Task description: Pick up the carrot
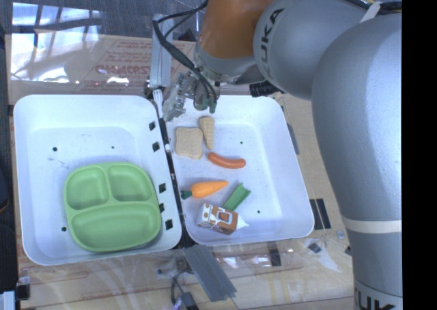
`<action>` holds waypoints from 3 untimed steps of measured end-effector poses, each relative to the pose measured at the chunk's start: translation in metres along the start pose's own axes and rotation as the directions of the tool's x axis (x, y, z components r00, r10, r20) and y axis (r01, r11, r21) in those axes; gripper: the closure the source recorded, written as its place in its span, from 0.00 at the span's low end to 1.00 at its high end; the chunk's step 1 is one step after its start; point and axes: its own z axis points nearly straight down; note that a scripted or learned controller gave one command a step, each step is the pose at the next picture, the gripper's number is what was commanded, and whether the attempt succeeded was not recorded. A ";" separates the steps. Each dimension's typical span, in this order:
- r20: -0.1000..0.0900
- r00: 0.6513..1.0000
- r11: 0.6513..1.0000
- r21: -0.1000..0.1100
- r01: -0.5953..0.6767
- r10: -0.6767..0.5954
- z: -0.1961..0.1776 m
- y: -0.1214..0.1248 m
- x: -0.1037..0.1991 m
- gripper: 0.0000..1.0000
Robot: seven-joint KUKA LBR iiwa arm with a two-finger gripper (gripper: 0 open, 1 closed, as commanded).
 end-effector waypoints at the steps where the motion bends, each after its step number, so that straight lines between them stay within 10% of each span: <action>1: 0.006 0.949 0.949 0.001 0.316 -0.316 -0.114 -0.031 0.013 1.00; 2: -0.007 0.900 0.900 -0.002 0.435 -0.435 -0.051 0.032 0.011 1.00; 3: -0.004 0.598 0.598 -0.005 0.801 -0.801 0.013 0.063 0.020 1.00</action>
